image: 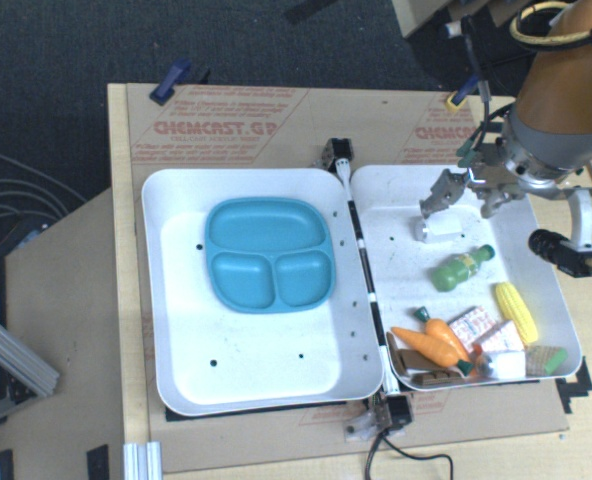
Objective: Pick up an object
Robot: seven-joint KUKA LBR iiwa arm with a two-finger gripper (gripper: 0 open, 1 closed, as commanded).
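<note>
Fingers [470,194] spread apart, grasping nothing, above right bin [396,203]; nearest candidate green bottle [459,269]: judged light, stiff, smooth, prone to roll; grip across body.

one camera sits high above the bench [276,118] and looks down at a slant on both white bins [176,368], side by side.
</note>
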